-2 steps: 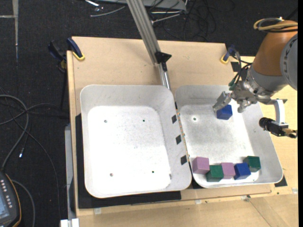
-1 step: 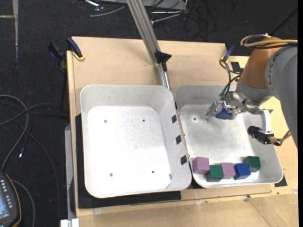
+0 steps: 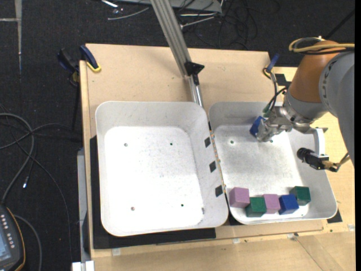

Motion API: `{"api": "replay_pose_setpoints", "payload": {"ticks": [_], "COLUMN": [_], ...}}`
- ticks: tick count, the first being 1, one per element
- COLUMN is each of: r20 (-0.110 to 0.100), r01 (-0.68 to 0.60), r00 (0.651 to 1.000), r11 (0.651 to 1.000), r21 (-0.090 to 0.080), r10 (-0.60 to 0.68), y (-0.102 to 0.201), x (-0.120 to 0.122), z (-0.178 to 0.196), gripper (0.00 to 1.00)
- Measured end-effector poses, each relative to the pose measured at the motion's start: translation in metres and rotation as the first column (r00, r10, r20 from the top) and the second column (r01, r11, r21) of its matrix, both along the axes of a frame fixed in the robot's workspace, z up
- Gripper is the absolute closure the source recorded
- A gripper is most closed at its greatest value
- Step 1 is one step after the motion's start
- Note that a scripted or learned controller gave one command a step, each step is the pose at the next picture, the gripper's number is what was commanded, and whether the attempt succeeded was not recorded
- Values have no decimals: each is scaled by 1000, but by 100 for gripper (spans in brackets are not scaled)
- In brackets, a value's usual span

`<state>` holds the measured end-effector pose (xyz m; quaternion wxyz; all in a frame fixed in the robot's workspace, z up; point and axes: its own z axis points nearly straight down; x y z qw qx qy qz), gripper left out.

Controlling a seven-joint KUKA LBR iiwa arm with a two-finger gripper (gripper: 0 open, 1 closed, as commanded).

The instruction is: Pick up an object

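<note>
- The grey arm with the orange band (image 3: 316, 78) reaches in from 3 o'clock, and its pincer (image 3: 265, 130) hangs over the upper part of the right-hand shallow white plastic bin (image 3: 248, 151).
- A small blue block (image 3: 257, 126) sits against the pincer at its 9 o'clock side; whether it is actually clamped between the fingers, and how wide they stand, cannot be told from this angle.
- The other candidates lie in a tight row along that bin's 6 o'clock wall: a light purple cube (image 3: 240, 196), a dark green cube (image 3: 256, 205), a pink cube (image 3: 272, 202), a blue cube (image 3: 288, 203) and a second green cube (image 3: 302, 194).
- Risk: if the blue block is only pinched by an edge, it could slip and drop back into the bin on a lift.
- Risk: the row is packed close to the wall, so a descent there would likely jam a finger on a neighbour or the rim.
- The left-hand white bin (image 3: 149, 168) has a speckled floor, and a slanted metal rail (image 3: 175, 33) runs down to the seam between the bins.
- The bins rest on a pale wooden table (image 3: 141, 78) with blue clamps (image 3: 87, 54) at its corners; dark carpet and loose cables (image 3: 22, 134) surround it.
</note>
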<state>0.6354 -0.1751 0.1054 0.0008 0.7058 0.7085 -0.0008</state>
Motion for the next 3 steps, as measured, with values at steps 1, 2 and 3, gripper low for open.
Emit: {"api": "replay_pose_setpoints", "payload": {"ticks": [1,2,3], "r20": [1,7,5], "r01": [-1,-1,0], "r00": [1000,1000,1000], "r11": [1000,1000,1000], "r21": [0,0,-1], "r10": [1,1,0], "y": [0,26,25], "x": [0,28,27], "z": [0,-9,1], "gripper": [0,0,100]}}
